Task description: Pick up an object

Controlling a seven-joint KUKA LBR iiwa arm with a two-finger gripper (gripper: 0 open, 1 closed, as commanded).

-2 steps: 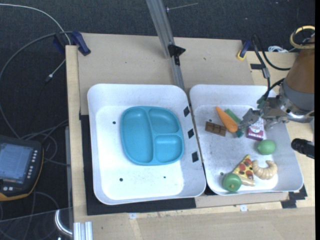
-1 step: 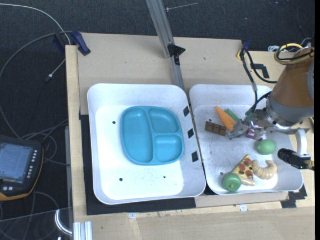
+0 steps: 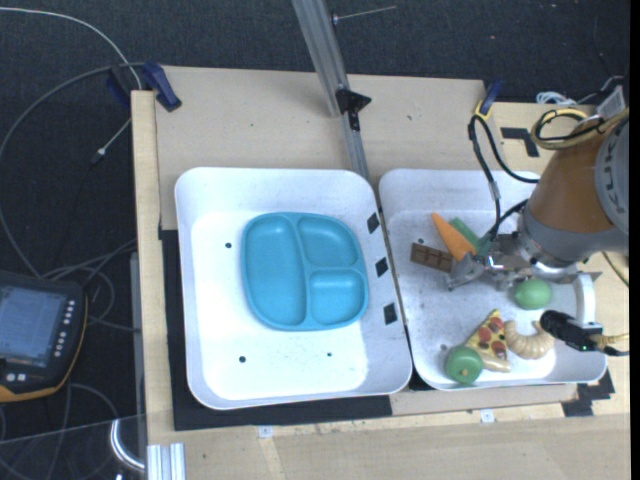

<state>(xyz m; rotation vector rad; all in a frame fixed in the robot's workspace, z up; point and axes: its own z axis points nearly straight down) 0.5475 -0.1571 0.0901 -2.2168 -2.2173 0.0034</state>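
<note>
In the right bin (image 3: 400,203) lie several toy foods. An orange carrot (image 3: 449,232) with a green piece (image 3: 466,231) beside it sits near the middle, and a brown chocolate bar (image 3: 431,258) lies just left of it. My gripper (image 3: 468,271) is low over the bin, right beside the carrot's lower end and the chocolate bar. A green ball (image 3: 532,293) rests just under the wrist. Nearer the front lie a pizza slice (image 3: 489,335), a croissant (image 3: 528,341) and a green apple (image 3: 463,364).
The left bin (image 3: 200,298) holds a blue divided plate (image 3: 303,270). A metal pole (image 3: 325,43) slants over the bench at the back. Cables (image 3: 490,173) hang near the arm at the right bin's far edge.
</note>
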